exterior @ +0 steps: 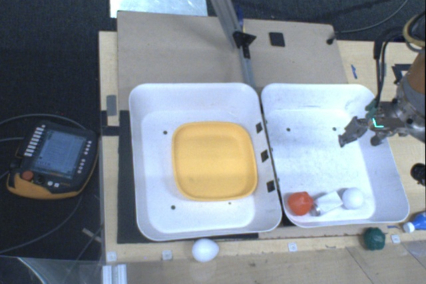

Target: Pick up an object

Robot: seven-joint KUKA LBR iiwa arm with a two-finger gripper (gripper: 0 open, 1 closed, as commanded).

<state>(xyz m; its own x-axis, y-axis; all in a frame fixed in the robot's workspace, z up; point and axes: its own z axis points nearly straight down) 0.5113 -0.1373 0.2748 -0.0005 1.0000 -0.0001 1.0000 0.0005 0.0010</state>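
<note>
**Evidently no object picked up yet — gripper hovering bare over the right bin**

The gripper [365, 132] is sitting above the right bin [313, 163], near its far right side, with its dark fingers [349, 133] spread apart and nothing showing between them. Candidate objects are lying along that bin's near edge — a red ball [299, 203], and beside it a white piece [327, 202] and a white ball [352, 197] — well apart from the gripper. A yellow plate [214, 160] is resting in the left bin [150, 143]. By my judgement, the grasp and lift are both remaining: the arm is needing to travel toward the near edge and descend first.
</note>
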